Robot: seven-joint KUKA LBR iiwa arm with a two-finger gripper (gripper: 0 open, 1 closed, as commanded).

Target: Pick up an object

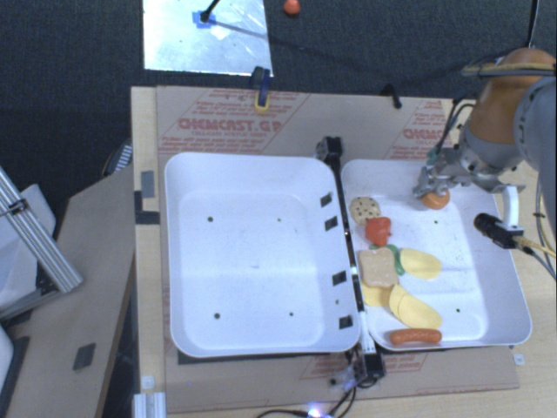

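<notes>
My gripper (432, 187) hangs over the far part of the right bin (487, 320), coming in from the right. A small orange object (435, 201) sits right at its tip, touching or just beneath it; whether it is held I cannot tell. Nearer the bin's left wall lie a round cookie (365, 207), a red piece (378, 230), a slice of toast (379, 268) with a green piece (397, 258) beside it, several yellow pieces (421, 264) and a sausage (415, 337) at the front.
The left bin (252, 159) adjoins the right one along a black-clipped divider (346, 242). Both stand on a cardboard sheet (226, 120). A metal plate (204, 24) and a small orange ball (291, 6) lie beyond the bench.
</notes>
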